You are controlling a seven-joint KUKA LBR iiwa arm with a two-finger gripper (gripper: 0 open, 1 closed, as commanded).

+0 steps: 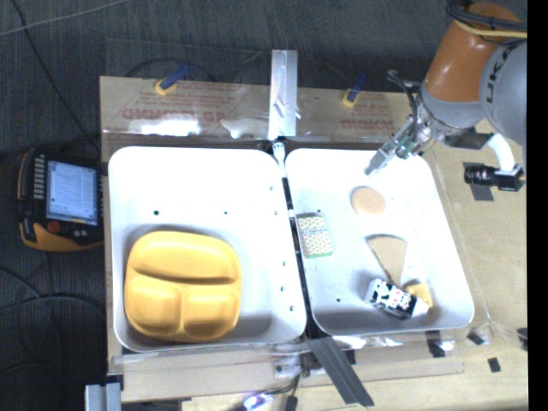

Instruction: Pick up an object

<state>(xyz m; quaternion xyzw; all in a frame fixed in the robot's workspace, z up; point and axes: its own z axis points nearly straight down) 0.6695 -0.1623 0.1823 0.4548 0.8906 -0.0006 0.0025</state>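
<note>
My gripper (378, 164) hangs over the far right part of the right bin (445, 229), pointing down and to the left. A round tan disc (369, 200) lies just in front of it, apart from it. Further forward lies a tan wedge-shaped piece (390, 251). A small black-and-white object with a yellow piece (397, 298) rests near the front right corner. A green patterned card (314, 235) lies by the bin's left wall. A large yellow moulded object (181, 283) takes up the front of the left bin (188, 169).
The orange-banded arm (462, 54) comes in from the upper right. A handheld pendant with a screen (64, 199) sits left of the bench. Clear plastic sheets with clips (197, 105) lie behind the bins.
</note>
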